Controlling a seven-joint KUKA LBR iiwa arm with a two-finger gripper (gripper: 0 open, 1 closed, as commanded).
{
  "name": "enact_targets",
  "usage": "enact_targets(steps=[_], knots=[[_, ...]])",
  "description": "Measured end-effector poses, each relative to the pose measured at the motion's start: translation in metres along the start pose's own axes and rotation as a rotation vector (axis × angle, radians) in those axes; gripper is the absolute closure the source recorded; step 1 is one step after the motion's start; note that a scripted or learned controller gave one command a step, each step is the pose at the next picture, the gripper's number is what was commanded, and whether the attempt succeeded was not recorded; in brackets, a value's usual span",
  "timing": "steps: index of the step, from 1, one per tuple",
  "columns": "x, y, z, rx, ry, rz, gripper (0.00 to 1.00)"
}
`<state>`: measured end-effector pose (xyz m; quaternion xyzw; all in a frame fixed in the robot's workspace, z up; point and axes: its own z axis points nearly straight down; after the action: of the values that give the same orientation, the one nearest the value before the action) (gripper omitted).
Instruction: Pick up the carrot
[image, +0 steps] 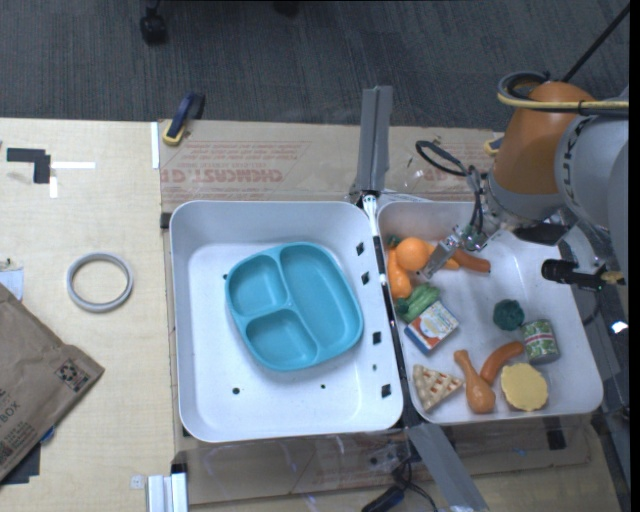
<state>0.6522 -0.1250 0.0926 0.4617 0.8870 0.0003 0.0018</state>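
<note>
The tool (452, 246) hangs over the carrot (470, 262); I cannot tell its state. It may slip off, or catch the orange (410, 252) just left.

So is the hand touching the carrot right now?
Cannot tell. In the camera view the hand overlaps the carrot in the right bin, but looking down at a slant, contact and hovering above look alike.

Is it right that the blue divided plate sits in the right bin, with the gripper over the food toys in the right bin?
Not quite. The camera view shows the blue divided plate in the left bin. The gripper is over the food toys in the right bin.
</note>
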Motion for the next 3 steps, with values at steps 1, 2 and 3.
enact_targets(steps=[1, 2, 3], knots=[[-0.004, 0.001, -0.016, -0.006, -0.009, 0.001, 1.00], [-0.004, 0.001, -0.016, -0.005, -0.008, 0.001, 0.00], [0.035, -0.034, 0.000, 0.002, 0.002, -0.014, 0.00]])
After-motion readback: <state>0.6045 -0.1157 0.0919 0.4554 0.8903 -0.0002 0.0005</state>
